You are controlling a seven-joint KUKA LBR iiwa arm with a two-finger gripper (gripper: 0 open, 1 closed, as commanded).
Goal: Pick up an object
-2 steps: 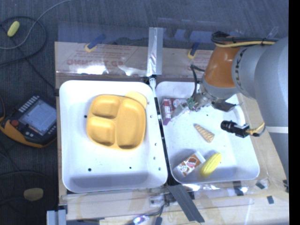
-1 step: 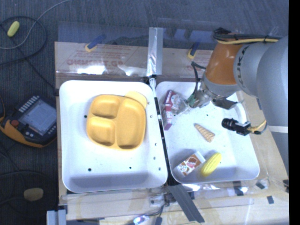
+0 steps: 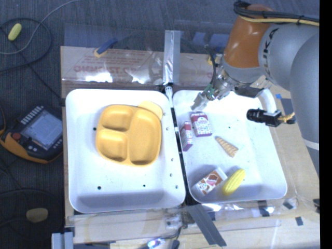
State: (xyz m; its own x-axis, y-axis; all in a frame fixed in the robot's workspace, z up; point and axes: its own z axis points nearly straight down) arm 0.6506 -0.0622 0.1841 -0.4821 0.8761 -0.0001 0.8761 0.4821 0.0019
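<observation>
Nearest you, the right bin (image 3: 270, 185) holds a small carton (image 3: 209, 182) beside a toy corn cob (image 3: 234, 181). The gripper (image 3: 199, 102), its state unclear, hangs with the maroon carton (image 3: 201, 124) just at its six o'clock, long axis twelve-to-six.

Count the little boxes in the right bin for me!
3: one maroon box below the claw, one small box by the divider, one carton beside the yellow corn.
</observation>
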